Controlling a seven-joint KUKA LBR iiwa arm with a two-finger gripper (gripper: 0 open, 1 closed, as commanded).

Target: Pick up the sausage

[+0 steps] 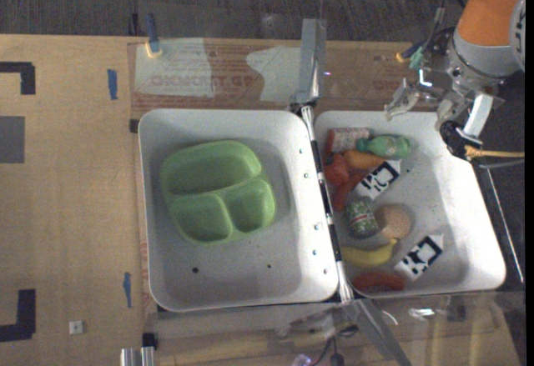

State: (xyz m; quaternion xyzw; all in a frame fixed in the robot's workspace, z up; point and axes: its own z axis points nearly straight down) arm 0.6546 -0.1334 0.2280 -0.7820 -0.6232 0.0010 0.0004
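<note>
The sausage (377, 281), a glossy red elongated piece, lies flat at the near edge of the right bin (480, 214), just below a yellow banana (370, 254). My gripper (430, 110) hangs over the bin's far right corner, well away from the sausage and above the bin's rim. Its fingers stand open with nothing between them. The orange band of the arm (492, 14) rises behind it at the top right.
The right bin also holds a green bottle-like toy (385, 144), a reddish-brown cylinder (342, 139), a carrot (363, 160), red pieces (338, 174), a round tan piece (394, 221) and two tagged white blocks (421, 256). A green divided plate (219, 189) sits in the left bin (167, 273).
</note>
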